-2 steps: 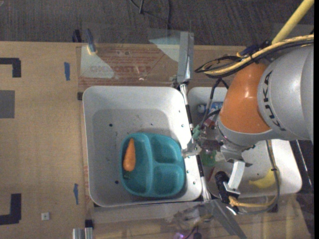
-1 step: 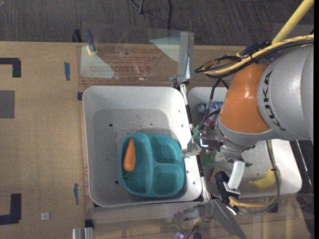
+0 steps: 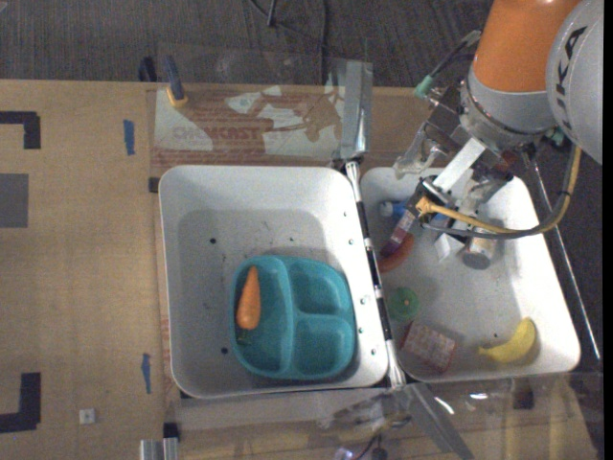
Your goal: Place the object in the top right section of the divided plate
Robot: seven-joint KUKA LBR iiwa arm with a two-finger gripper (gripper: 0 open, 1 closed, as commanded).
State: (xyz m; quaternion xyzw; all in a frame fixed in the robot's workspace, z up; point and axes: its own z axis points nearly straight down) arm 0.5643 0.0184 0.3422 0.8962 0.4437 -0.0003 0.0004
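End effector (image 3: 414, 217) low at 10 o'clock in right bin (image 3: 551, 290), just beside dark red item (image 3: 397, 244), probably the pick target; grip state can't tell. Divided plate (image 3: 326, 300) waits in left bin (image 3: 192, 209), carrot (image 3: 248, 297) at its 9 o'clock.

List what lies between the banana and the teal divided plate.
In the camera view, from the banana toward the plate: a reddish patterned packet in the right bin, then the two bins' adjoining rims.
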